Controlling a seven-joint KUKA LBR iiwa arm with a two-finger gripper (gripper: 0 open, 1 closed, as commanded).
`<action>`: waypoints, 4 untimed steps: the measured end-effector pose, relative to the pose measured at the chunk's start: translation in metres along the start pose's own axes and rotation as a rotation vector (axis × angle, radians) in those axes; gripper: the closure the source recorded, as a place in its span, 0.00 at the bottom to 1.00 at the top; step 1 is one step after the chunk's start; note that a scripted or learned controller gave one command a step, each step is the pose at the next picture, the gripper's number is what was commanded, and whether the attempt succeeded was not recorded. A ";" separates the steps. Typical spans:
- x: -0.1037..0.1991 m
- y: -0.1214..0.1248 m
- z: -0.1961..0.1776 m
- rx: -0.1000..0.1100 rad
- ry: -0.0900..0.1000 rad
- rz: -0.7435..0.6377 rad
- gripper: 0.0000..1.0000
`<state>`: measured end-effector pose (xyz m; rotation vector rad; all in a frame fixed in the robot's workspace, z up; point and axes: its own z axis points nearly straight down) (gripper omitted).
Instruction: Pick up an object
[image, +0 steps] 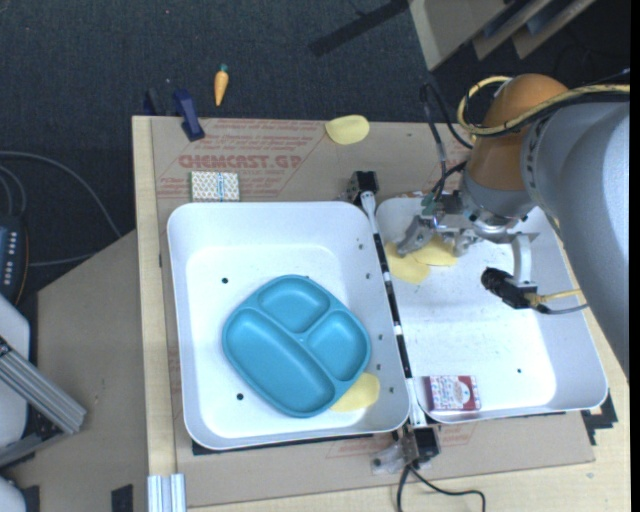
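Observation:
My gripper (432, 238) hangs low over the far left corner of the right bin (520, 395). Directly under it lies a flat yellow piece (412, 265), partly covered by the gripper. Whether the gripper touches that piece I cannot tell. A small red and white packet (451, 393) lies at the near left edge of the same bin. In the left bin (200, 240) sits a blue divided plate (296, 343), and a second yellow piece (359, 393) peeks out from under its near right edge.
Outside the bins on the bench lie a yellow piece (347, 128), a patterned packet (215, 185) and a blue clip (187, 115). A small carrot (221, 85) rests on the dark floor beyond. A black clamp (365, 185) sits at the far end of the wall between the bins.

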<state>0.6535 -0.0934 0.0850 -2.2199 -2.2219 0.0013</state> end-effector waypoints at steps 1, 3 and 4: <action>0.000 0.002 -0.012 -0.005 -0.002 -0.001 1.00; -0.002 0.013 0.000 -0.003 -0.001 0.000 0.00; -0.002 0.015 -0.012 -0.009 -0.003 -0.001 1.00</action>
